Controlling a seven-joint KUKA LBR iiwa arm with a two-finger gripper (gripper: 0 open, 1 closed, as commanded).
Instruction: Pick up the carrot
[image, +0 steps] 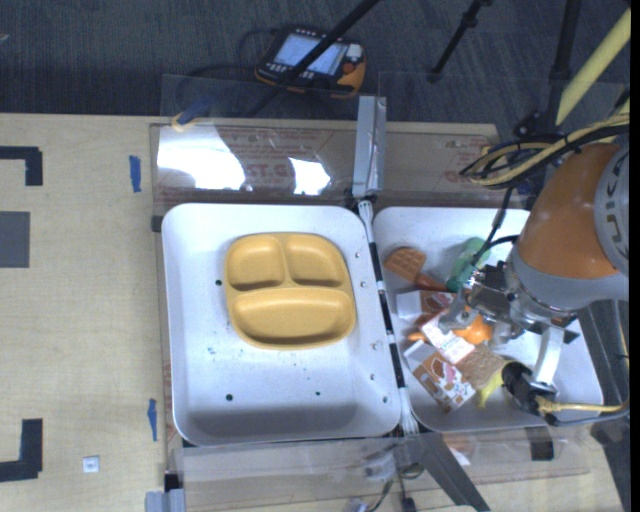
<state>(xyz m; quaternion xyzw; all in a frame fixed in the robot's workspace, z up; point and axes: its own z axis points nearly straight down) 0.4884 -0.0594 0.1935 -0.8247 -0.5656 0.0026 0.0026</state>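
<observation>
The carrot (473, 330) shows as a small orange patch in the middle of the right bin (585, 375), lying among other items. My gripper (487, 303) hangs directly over it, low in the bin, and its body hides part of the carrot. The grey arm with its orange band (565, 225) reaches in from the right edge.
The right bin also holds a brown round item (405, 262), a green item (467, 262), a printed brown packet (446, 378) and a white-and-red box (447, 343) crowded around the carrot. A yellow divided plate (290, 290) lies in the left bin (200, 380).
</observation>
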